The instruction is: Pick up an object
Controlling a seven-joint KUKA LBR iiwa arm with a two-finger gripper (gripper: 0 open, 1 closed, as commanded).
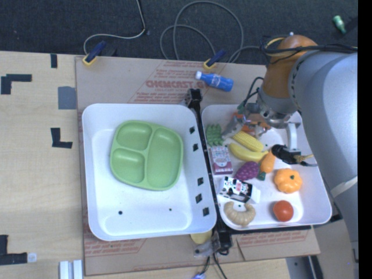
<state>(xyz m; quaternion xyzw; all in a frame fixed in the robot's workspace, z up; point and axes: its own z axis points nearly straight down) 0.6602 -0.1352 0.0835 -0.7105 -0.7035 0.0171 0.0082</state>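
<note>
Under the hand, bananas lie slantwise, upper-left to lower-right.

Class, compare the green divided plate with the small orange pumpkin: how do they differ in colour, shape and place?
The green plate is flat with compartments; the orange pumpkin is round and lumpy. The plate is far larger than the pumpkin. The plate lies alone in the left bin; the pumpkin sits among other toy foods in the right bin. Both rest untouched.

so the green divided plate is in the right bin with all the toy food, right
Not quite. In the camera view the green divided plate lies in the left bin, by itself. The toy food, like the bananas and tomato, is in the right bin.
</note>
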